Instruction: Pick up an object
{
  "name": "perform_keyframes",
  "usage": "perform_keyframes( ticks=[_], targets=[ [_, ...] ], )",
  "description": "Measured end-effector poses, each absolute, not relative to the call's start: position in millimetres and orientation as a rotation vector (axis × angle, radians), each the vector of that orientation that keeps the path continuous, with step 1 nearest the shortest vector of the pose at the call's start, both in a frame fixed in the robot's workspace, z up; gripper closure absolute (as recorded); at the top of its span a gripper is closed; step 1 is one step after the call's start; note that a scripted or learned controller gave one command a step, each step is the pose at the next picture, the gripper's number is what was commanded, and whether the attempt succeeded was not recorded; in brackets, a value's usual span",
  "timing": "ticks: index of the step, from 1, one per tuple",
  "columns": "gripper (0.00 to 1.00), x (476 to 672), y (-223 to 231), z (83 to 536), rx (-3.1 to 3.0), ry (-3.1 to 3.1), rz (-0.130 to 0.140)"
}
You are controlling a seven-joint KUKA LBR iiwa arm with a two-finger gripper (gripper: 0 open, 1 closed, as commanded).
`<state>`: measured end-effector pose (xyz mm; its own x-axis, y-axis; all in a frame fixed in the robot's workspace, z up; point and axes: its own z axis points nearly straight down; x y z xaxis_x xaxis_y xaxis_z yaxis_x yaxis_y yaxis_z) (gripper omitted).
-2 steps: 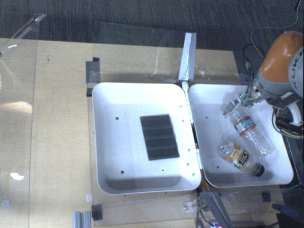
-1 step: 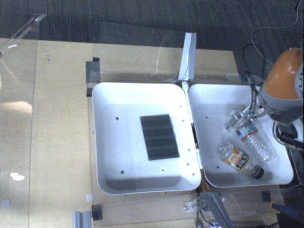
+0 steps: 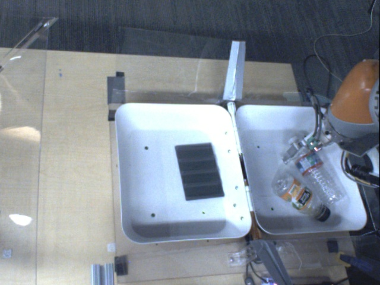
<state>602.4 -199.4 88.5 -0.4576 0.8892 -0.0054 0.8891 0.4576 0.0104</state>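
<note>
I have one fixed cam, mounted above the tabletop (image 3: 65, 159), looking down at a slant. Frame covers both bins, left bin (image 3: 133, 159) and right bin (image 3: 261, 135), w/ dark floor (image 3: 148, 5) along top. Arm (image 3: 356, 100) enters from view's right.

A light wood-grain bench (image 3: 65, 177) is seen from above, occupying most of the view. Beyond its far edge, dark grey carpeted floor (image 3: 166, 8) is observed. A clear plastic panel (image 3: 21, 141) is laid over the bench's left portion, with bright reflections of overhead light noted on it. A grey upright post (image 3: 234, 70) is fixed at the far side. Thin cables (image 3: 341, 37) are draped at upper right.
</note>
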Motion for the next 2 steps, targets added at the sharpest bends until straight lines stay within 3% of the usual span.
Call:
perform_keyframes(
  ticks=[1, 2],
  targets=[
    [1.00, 605.3, -198, 101, 1.629, 2.667, 0.018],
    [1.00, 650.8, -140, 182, 1.439, 2.783, 0.007]
  ],
)
